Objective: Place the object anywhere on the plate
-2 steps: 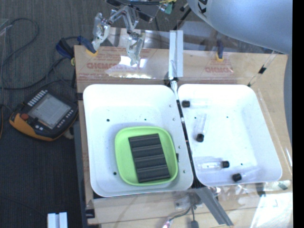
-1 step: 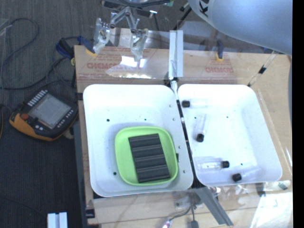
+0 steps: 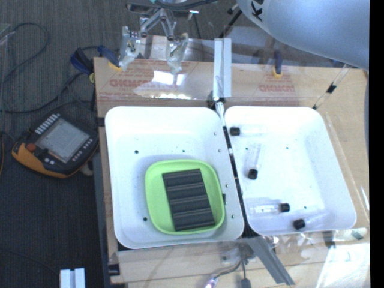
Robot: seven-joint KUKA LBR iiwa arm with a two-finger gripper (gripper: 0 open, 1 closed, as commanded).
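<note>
A dark grey ribbed block [image 3: 188, 199] lies flat on the green square plate [image 3: 154, 188], which sits in the front half of the left bin [image 3: 126, 143]. The block covers most of the plate's middle and stays inside its rim. My gripper [image 3: 153, 48] hangs high at the top of the view, behind the left bin's far edge and well away from the plate. Its fingers [image 3: 128, 45] are spread apart and open, with nothing between them.
The right bin [image 3: 318, 155] holds several clear vials with black caps, such as one vial [image 3: 254, 159] near the bins' shared wall and another vial [image 3: 269, 207] near the front. A teach pendant [image 3: 57, 144] lies on the floor to the left. The arm's grey body [image 3: 312, 14] crosses the upper right.
</note>
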